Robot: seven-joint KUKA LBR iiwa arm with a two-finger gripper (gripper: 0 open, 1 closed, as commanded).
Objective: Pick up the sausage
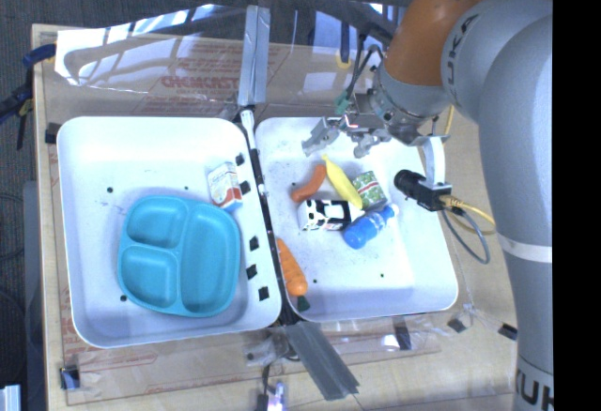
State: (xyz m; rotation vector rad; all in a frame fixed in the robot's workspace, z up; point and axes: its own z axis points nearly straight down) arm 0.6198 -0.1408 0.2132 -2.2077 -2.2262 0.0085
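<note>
A: Here we are over the surface (141, 62), two white bins side by side, and the grey arm (498, 71) leaning in from the right with that orange band (432, 20) bright above the wrist.

B: And the hand (340, 129) sits over the far part of the right bin (427, 282), up near its back wall. Its fingers (319, 131) are spread apart, nothing between them.

A: Where's the sausage?

B: The sausage (309, 183) lies on the floor of that right bin, just below the hand, tilted, its upper end touching the banana (341, 181). Hand and sausage are near each other but apart.

A: Quite a cluster there. The yellow banana runs diagonally, a green can (368, 189) just beside it on the right, a blue bottle (366, 228) below that, and a black and white toy cow (325, 214) tucked under the sausage.

B: Down by the divider there's a carrot (291, 269), lying along the right bin's left wall, well apart from the cluster.

A: And the left bin (80, 142)?

B: A blue divided plate (180, 254) takes up its middle, and a small white carton (223, 184) with a red label sits near the divider beside it.
</note>
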